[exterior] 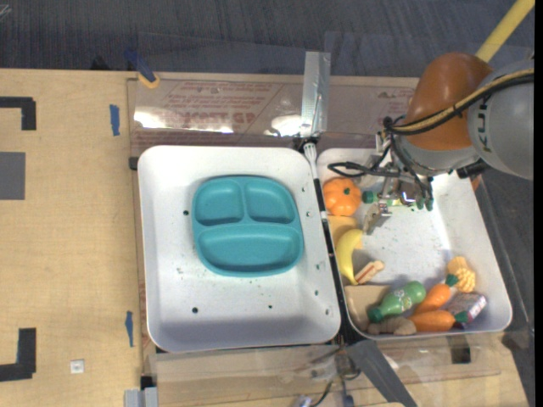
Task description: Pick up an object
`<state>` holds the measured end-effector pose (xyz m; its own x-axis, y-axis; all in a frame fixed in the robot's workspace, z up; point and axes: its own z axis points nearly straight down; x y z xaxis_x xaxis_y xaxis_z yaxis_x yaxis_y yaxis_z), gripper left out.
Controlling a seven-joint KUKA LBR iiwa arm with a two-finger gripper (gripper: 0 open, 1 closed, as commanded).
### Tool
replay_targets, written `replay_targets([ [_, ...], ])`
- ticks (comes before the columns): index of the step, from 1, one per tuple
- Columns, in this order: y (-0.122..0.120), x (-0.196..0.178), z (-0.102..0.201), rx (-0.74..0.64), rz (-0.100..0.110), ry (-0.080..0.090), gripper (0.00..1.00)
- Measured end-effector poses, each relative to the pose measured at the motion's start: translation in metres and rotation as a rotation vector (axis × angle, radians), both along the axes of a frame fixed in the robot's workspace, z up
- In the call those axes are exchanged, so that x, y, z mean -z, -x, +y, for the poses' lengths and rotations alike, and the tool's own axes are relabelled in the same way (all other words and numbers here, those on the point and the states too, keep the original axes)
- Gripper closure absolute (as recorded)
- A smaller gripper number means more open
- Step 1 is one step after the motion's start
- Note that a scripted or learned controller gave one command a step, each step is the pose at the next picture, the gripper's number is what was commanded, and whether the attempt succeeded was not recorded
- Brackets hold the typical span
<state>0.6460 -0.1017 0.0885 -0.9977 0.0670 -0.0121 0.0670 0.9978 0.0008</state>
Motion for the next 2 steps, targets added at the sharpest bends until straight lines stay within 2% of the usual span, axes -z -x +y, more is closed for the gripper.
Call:
replay_targets([
  [1,0.057,0.000,-0.105,-0.152,0.004,0.006,0.00],
  [2,0.058,-0.001,-0.032,-0.099,0.000,-0.001,0.00],
])
